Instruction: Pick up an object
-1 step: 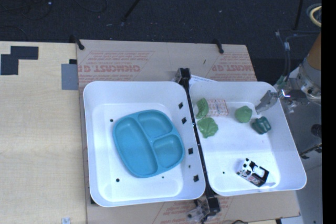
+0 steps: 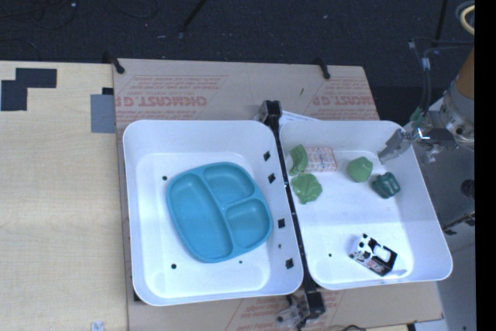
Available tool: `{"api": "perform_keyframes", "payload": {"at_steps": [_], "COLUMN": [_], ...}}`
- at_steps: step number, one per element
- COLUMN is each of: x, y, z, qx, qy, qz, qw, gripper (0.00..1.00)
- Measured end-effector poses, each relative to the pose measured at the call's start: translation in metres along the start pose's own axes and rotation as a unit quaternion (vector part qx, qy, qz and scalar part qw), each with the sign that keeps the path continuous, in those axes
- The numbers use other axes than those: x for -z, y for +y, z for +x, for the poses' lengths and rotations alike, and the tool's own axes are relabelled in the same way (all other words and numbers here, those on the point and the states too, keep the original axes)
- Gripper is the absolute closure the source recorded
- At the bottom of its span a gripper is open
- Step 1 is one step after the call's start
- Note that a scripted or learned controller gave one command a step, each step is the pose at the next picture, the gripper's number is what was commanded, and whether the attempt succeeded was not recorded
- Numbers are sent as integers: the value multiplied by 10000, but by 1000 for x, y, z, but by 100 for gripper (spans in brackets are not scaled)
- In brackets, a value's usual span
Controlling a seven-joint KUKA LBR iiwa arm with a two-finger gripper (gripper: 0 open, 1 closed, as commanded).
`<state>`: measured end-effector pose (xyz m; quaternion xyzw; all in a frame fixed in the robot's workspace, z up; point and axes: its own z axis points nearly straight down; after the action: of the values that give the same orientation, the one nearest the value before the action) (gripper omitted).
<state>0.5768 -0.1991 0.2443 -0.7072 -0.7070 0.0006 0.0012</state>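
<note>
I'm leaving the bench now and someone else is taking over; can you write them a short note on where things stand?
Gripper: at the upper right rim of the right bin, above the bin floor, with nothing seen between its fingers.
Right bin: three light green pieces, a dark green piece just below the gripper, a pink-white packet, and a black-and-white item near the front.
Left bin: a blue divided tray.
Done: nothing picked up yet.
Left: close on one object and lift it; the dark green piece looks nearest.
</note>
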Motion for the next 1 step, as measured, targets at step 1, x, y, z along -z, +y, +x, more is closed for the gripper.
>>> {"api": "perform_keyframes", "payload": {"at_steps": [1], "x": [-63], "y": [5], "z": [4], "qx": [4], "qy": [9], "qz": [28], "qw": [10000], "gripper": [0]}}
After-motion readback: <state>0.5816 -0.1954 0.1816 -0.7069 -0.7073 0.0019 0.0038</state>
